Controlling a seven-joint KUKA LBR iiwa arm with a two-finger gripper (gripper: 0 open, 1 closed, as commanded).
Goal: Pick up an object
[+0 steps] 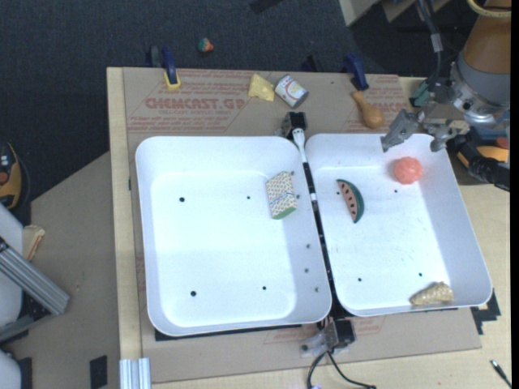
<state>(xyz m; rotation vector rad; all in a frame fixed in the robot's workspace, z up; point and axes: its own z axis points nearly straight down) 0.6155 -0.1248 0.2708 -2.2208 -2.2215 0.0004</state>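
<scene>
The arm reaches in from the three o'clock side of the tabletop [243, 100], its orange band near the upper right corner, and the hand [417, 134] hangs over the twelve o'clock rim of the right bin [454, 217]. Its two fingers [396, 130] are spread apart with nothing between them. Just below the hand, toward six o'clock, a pink ball [407, 169] lies on the floor of the right bin, apart from the fingers. In the same bin a watermelon slice [351, 200] lies toward nine o'clock from the ball, near the shared wall, and a tan crumbly piece [431, 294] sits in the corner at about five o'clock. The left bin [162, 241] holds a patterned box [281, 194] close to its three o'clock wall, tilted slightly. On the bare board beyond the bins, at twelve o'clock, lie a yellow wedge [261, 88], a small white carton [291, 91] just beside it, and a brown pear-like shape [367, 109] nearer the hand. Blue clamps [170, 65] grip the board's far edge.
</scene>
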